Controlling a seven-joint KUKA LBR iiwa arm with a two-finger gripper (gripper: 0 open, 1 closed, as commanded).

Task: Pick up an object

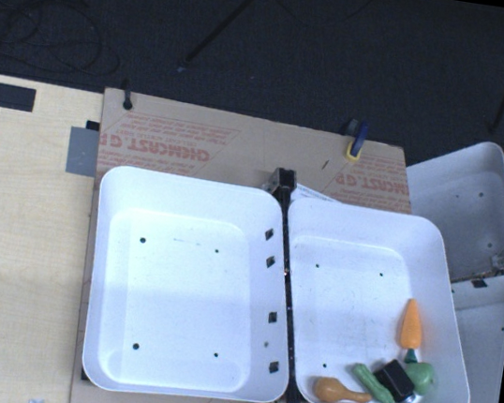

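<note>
The right bin holds a small cluster of objects in its near right corner. An orange carrot-shaped piece lies against the right wall. Below it a black block rests on a green piece, with another green lump beside it. A tan pear-shaped object lies at the bin's front wall.
The left bin sits beside the right one, joined by a black divider with clips. Both rest on a cardboard sheet. A grey metal plate stands at the right. A wooden bench top extends left.
</note>
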